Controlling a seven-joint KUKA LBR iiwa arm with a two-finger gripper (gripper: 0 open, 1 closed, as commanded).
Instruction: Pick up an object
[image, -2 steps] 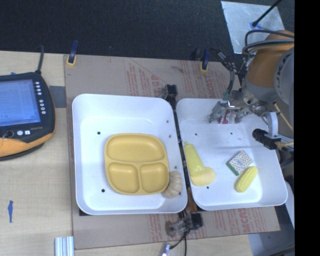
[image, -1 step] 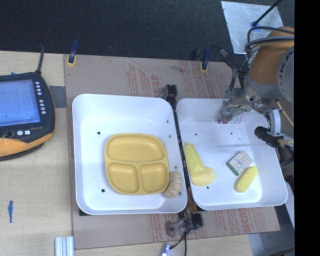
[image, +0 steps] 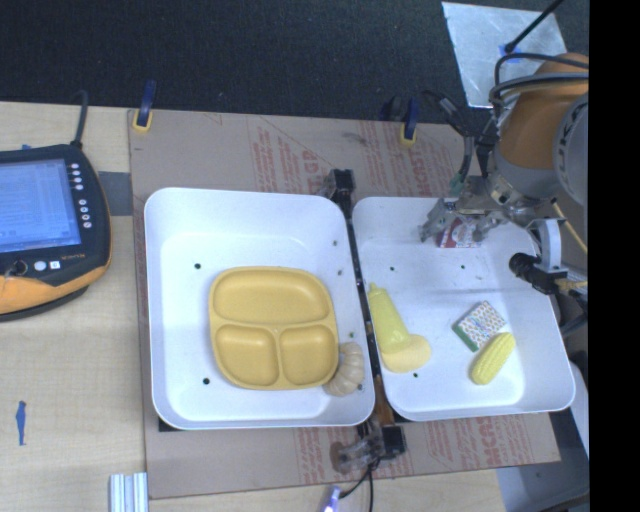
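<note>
Fingers (image: 457, 222) low over right bin (image: 535, 395) far corner, above small red-white object (image: 462, 236); spread unclear

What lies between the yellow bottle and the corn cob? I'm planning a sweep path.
In the camera view, bare white bin floor separates yellow bottle from corn cob; the small box sits just above.

Claw (image: 458, 222) hides most of a red-white object (image: 462, 237).

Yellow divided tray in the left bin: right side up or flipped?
Right side up: the yellow divided tray shows its three hollow compartments facing the camera, lying flat in the left bin.
</note>
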